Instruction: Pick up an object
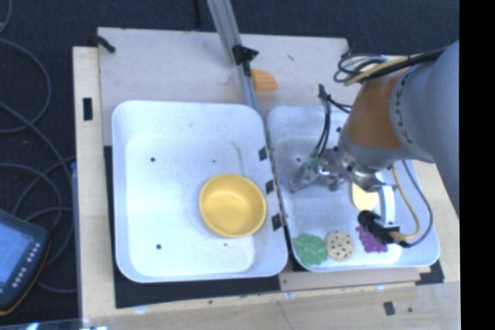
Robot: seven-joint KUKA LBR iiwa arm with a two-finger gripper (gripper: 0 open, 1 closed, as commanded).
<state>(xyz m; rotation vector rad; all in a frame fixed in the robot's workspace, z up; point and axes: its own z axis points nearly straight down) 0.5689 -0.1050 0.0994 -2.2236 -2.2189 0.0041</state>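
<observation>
Bench (170,62) is a pale board on a dark floor; cables trail off its left side and a tablet-like screen (17,259) sits at the lower left corner; a metal rail (220,8) runs down at a slant from the top to the seam between the bins.

Arm (410,108) comes in from the right, grey with the orange band (371,120) just above the wrist, and hangs over the right bin (288,127); cables loop off its top and down its near side.

Left bin (155,135) holds one thing: a yellow bowl (232,205), upright, toward its right wall, near the front.

Gripper (309,175) points left over the middle of the right bin, near the dividing wall; nothing visible between its fingers; whether they're apart or together, cannot tell (too small and shiny against the white floor).

Right bin's small items sit along the front wall, well apart from the gripper: a green piece (309,247) at the left, a round speckled cookie (339,245) just beside it, a purple cluster (373,239) to the right, partly behind a black fitting on the arm; a pale yellow object (365,195) lies just under the wrist, partly hidden.

Small orange item (264,81) sits on the bench behind the bins, next to the rail.
</observation>
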